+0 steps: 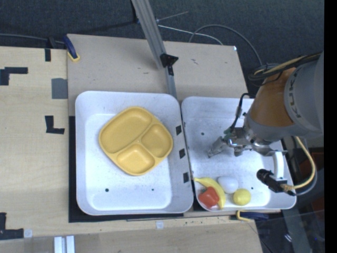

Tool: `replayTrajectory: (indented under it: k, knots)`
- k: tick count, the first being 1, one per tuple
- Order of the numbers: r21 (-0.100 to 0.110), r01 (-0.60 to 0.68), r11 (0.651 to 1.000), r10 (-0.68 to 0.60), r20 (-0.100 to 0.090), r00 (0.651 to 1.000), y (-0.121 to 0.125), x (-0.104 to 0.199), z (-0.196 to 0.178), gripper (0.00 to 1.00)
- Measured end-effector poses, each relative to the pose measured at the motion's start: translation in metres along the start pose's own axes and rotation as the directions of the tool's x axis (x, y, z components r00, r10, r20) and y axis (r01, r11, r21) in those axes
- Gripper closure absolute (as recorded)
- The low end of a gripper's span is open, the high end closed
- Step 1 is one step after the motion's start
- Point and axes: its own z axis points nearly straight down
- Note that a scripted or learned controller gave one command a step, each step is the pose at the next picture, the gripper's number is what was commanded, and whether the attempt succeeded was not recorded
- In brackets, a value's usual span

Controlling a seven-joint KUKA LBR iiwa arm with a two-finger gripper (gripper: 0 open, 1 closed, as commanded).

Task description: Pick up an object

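both fingers (pixel 216 149) of the gripper (pixel 218 147) point to the left over the right bin (pixel 210 112), and i cannot tell if they are wide or narrow, because they look like one grey shape from this angle. nothing is visible between them. the gripper hangs above the bare middle part of the right bin floor, and the grey arm with the orange band (pixel 271 101) comes in from the right side above it.

the objects to pick lie together at the front edge of the right bin, well apart from the gripper. a yellow banana (pixel 214 185) lies there, with a red object (pixel 209 196) touching it on the front side. just beside them is a white round object (pixel 228 183), and next to it a small yellow ball-like fruit (pixel 241 196), maybe a lemon.

the left bin (pixel 89 141) holds a yellow divided plate (pixel 136 140) with three compartments, lying flat near the bin's middle and turned at an angle. between the two bins a grey metal bar (pixel 150 25) goes up toward the back of the bench.
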Motion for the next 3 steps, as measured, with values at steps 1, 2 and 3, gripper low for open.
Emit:
replayTrajectory:
  k: [1,2,3]
  knots:
    - [-0.005,0.001,1.0,-0.001,0.0,1.0,0.001,0.0,-0.013,1.0]
    - [-0.013,0.0,1.0,0.0,0.003,1.0,0.005,-0.004,-0.075,1.0]
    - [-0.013,0.0,1.0,0.0,0.002,1.0,0.005,-0.004,-0.12,1.0]
